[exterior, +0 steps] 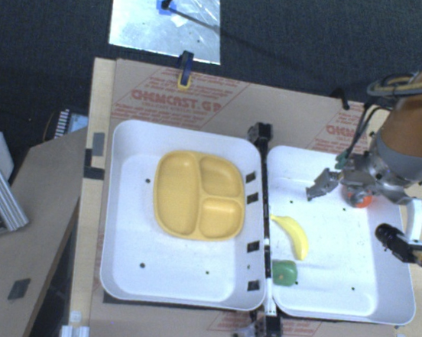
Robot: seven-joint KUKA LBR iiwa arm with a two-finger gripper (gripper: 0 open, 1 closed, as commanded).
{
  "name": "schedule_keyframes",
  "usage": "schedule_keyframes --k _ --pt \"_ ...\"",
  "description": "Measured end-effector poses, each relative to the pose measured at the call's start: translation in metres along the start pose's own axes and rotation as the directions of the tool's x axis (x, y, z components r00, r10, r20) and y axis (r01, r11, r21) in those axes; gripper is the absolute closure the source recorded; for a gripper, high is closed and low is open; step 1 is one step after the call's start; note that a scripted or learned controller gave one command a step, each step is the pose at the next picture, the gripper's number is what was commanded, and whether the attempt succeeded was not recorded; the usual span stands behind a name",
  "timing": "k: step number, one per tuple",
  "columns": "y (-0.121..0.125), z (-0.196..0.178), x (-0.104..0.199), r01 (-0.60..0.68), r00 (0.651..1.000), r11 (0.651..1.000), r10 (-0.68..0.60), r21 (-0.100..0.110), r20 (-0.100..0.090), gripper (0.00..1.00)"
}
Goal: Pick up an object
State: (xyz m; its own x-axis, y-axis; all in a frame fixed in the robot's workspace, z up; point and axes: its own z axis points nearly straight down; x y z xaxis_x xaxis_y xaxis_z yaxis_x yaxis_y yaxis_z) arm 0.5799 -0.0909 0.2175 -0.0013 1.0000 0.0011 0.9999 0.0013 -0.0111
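A yellow banana lies in the right bin, close to its left wall. Just in front of it, a small green object rests in the bin's near-left corner. A small orange-red object shows partly under the wrist, toward the back of the right bin. My gripper hangs over the back part of that bin, above and behind the banana and just left of the orange-red object. I see nothing held in it.
The left bin holds a yellow divided plate. A black clip-lined divider runs between the bins. A black cable end sticks out over the right bin's right side. Cardboard lies under both bins.
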Motion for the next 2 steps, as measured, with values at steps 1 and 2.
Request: schedule_keyframes --k 1,2 --pt "0.003 -0.007 0.000 0.002 1.000 1.000 -0.002 -0.012 0.001 0.00" --pt "-0.005 0.050 0.005 0.000 1.000 1.000 0.000 -0.009 0.001 0.00"
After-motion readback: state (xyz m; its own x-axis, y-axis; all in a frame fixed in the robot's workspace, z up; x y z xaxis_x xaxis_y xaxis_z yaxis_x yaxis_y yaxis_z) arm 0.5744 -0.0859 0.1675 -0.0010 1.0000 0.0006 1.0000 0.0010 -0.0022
